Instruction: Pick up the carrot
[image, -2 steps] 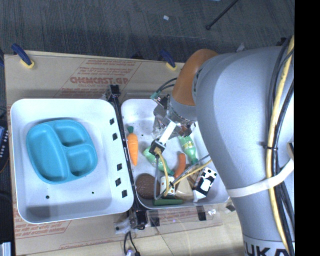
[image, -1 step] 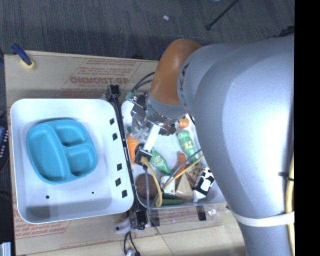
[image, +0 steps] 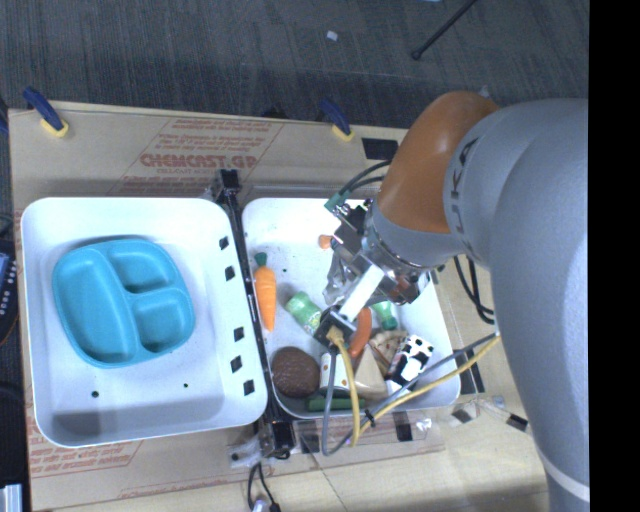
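Can't tell whether the gripper (image: 335, 325) is open, closed, or around anything; its tip is buried in the clutter of the right bin (image: 300, 215), pointing down-left from the wrist. Nothing is visibly between its tips.

The carrot (image: 265, 295) lies to the gripper's left, lengthwise along the bin's left wall, green top toward the far end, touching or almost touching the divider. It's apart from the gripper, with a green piece (image: 302, 308) sitting between them. A second orange piece (image: 361, 330) is right beside the gripper, so my guess is the program may be aiming at the wrong orange thing.

Clutter: a brown round lump (image: 294, 370) near the front-left corner, a black-and-white toy (image: 410, 360) to the right, and yellow cable (image: 352, 395) draped over the front rim.

Room: the carrot's wall side is tight, so there's little space for a finger there. The far half of the right bin is mostly bare, so approaching from there looks cleaner. The left bin (image: 60, 405) holds a blue divided tray (image: 120, 300), well clear of the action.
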